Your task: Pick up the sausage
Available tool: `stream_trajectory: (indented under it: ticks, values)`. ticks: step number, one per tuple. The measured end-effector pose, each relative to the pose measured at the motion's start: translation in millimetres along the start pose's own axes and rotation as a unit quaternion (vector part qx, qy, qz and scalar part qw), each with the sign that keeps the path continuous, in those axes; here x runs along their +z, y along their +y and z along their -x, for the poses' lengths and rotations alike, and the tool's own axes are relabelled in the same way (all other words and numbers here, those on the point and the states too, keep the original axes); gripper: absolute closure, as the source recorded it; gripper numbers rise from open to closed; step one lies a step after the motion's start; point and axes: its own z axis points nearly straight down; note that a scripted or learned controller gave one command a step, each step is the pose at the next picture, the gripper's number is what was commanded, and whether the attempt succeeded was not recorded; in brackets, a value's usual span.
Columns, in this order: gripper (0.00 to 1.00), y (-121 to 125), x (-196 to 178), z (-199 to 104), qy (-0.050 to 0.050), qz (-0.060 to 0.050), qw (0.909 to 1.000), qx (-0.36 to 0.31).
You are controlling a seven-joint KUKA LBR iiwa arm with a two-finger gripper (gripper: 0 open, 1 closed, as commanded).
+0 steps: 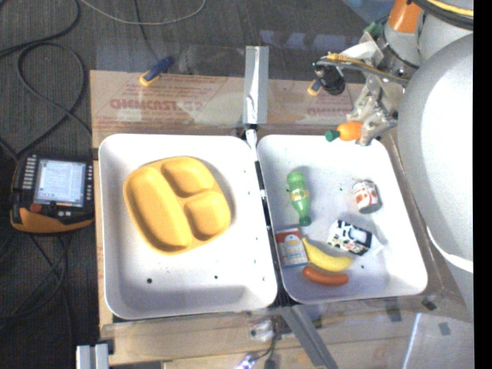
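Camera view: gripper (367, 129) over right bin's (400, 206) far edge, fingers closed around a small carrot (347, 132). Sausage (326, 276) lies untouched near front wall, beside banana (329, 257).

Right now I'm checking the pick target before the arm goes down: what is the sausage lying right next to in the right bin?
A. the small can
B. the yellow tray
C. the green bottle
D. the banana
D: the sausage lies along the near wall of the right bin, just below the banana, closer to it than to any other item.
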Motion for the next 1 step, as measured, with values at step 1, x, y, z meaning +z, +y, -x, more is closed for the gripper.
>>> stream_trajectory:
  ticks: [1]
  values:
    - [1.00,0.0,-4.6,-0.4,-0.004,-0.002,1.0000,-0.001]
